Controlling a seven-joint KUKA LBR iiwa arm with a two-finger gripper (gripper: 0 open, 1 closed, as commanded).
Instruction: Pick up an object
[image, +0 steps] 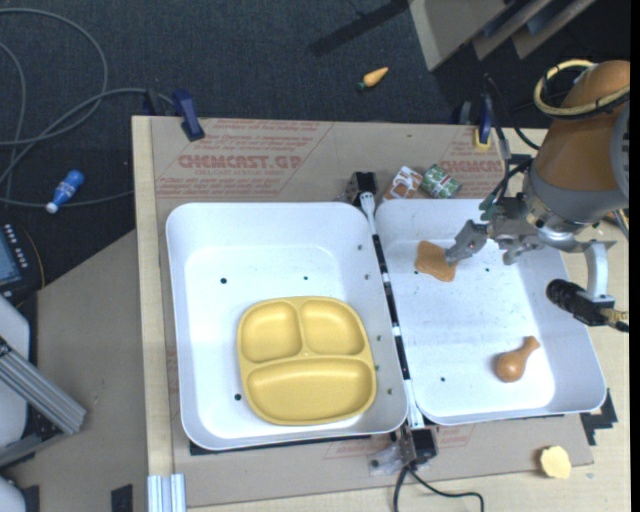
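Observation:
In the right bin, a flat tan piece like a slice of bread lies near the back left. A brown drumstick-shaped toy lies near the front right. My gripper hangs over the back of this bin, just right of the tan piece. Its two grey fingers are spread open with nothing between them, and the left one is close to the tan piece's edge. The drumstick lies well clear of the gripper, towards the front.
A yellow divided plate fills much of the left bin. Small packets lie on the bench behind the right bin, and a yellow lump sits at the front right corner. Blue clamps hold the board.

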